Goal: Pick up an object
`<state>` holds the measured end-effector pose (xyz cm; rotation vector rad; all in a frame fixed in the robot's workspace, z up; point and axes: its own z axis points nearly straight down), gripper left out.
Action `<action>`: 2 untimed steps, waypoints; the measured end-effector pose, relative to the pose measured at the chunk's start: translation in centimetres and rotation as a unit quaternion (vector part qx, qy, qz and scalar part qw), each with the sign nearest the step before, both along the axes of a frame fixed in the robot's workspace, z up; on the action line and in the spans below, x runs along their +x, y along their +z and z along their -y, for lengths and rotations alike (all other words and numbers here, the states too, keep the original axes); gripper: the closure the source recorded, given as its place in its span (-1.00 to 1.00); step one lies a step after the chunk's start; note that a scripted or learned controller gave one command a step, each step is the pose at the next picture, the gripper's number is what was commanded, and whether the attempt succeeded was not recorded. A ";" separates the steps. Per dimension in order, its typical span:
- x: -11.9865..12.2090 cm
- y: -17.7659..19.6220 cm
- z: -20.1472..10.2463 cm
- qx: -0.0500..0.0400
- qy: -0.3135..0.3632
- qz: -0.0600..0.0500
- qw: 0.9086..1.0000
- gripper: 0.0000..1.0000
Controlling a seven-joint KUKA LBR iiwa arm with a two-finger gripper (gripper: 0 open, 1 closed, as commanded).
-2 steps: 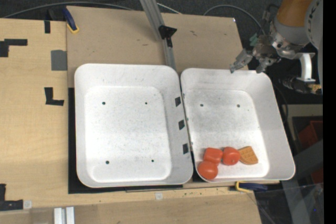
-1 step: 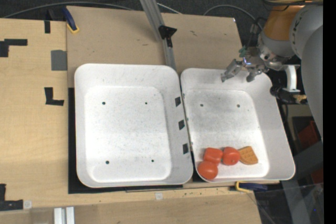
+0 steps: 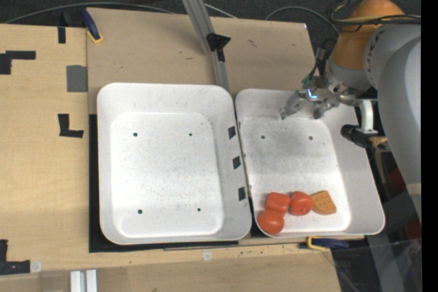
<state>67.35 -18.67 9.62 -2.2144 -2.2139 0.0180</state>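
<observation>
Open, empty gripper hovers over the right bin's far edge. Three red pieces and an orange one cluster at its near edge. Approach step; next, travel there and descend.

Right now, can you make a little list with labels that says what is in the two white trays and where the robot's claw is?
left bin: nothing seen inside
right bin: three red pieces and one orange piece, bunched at the near edge
gripper: open, holding nothing, over the far end of the right bin
gripper to pieces: apart, at opposite ends of the bin
</observation>
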 end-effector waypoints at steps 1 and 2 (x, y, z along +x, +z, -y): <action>0.0 1.1 0.0 -0.001 0.001 0.000 1.000 1.00; 0.6 5.7 0.5 -0.001 0.001 0.010 1.000 1.00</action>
